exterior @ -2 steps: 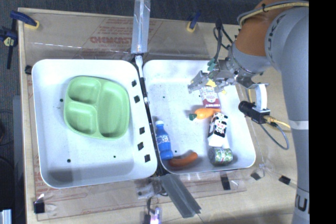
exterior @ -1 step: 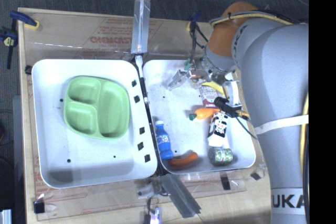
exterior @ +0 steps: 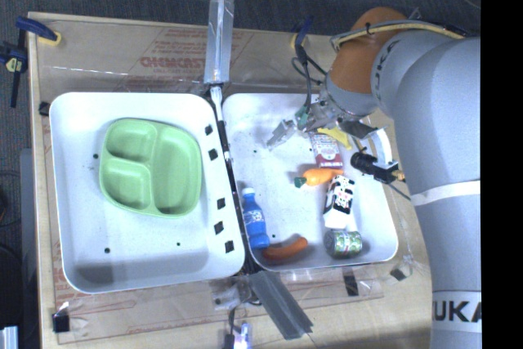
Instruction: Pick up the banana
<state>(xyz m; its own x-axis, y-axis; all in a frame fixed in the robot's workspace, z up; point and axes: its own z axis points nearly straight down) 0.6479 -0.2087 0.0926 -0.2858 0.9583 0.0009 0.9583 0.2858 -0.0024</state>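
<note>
A grey arm reaches from the right into the right white bin [exterior: 245,200] on a wooden bench [exterior: 122,45]. Its end effector [exterior: 282,132] sits low in the bin's upper part, its fingers spread, gripping nothing. The yellow banana [exterior: 333,135] lies just beside it, partly hidden under the wrist. Nearby lie a carrot [exterior: 317,176], blue bottle [exterior: 254,219], sausage [exterior: 285,249] and green can [exterior: 344,242]. The left bin [exterior: 73,257] holds a green divided plate [exterior: 151,167].

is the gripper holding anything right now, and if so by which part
Cannot be told. The gripper hangs low over the right bin, beside the banana, with no item seen in it.
</note>
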